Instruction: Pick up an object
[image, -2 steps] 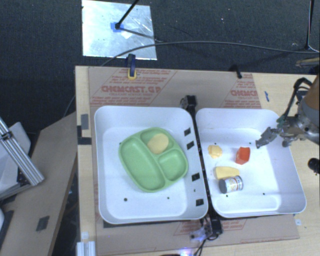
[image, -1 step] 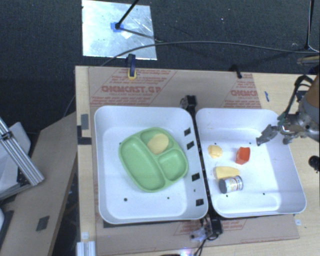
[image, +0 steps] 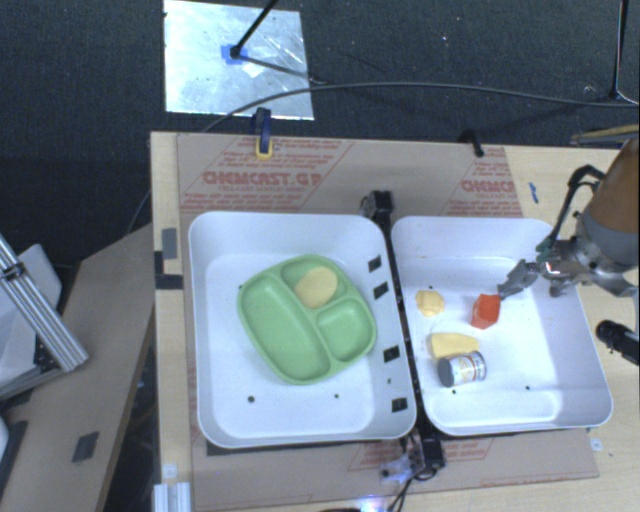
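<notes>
My gripper (image: 537, 280) hangs over the right side of the right bin (image: 575, 400), open, with nothing between its fingers. Its left finger (image: 515, 278) points down toward a red block (image: 486, 310), which lies just below and left of it, apart from it. Further left in the same bin lie a small yellow piece (image: 430, 301), a yellow wedge (image: 453, 344) and a silver can (image: 462, 369) on its side. The can touches the wedge's lower edge.
The left bin (image: 220, 400) holds a green divided plate (image: 300, 325) with a yellow lump (image: 317, 287) in its upper compartment. A black hinge strip (image: 392, 330) runs between the bins. The grey arm (image: 610, 235) comes in from the right edge.
</notes>
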